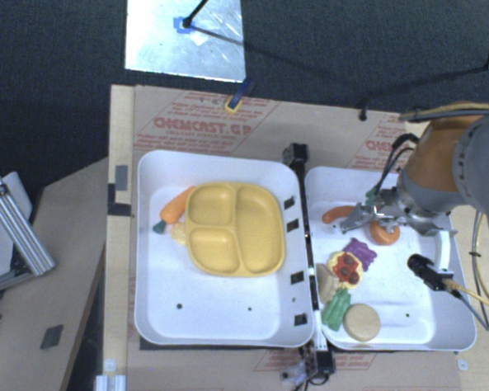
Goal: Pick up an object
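Left bin (151, 309): one yellow tray (230, 228), one carrot (174, 205) at its left edge. Right bin (451, 331): one sausage (338, 213) near the top-left corner; one purple piece (361, 252), one pizza toy (345, 269), one green piece (335, 309), one tan disc (361, 322). Gripper (374, 215) beside sausage; finger state unclear.

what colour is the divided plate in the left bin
Yellow: the three-compartment plastic plate, seen in the camera view.

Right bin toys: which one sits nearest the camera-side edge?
The round tan bun-like piece, at the bottom of the right bin. The green piece lies beside it, slightly higher; the purple, yellow and orange items sit farther up toward the gripper.
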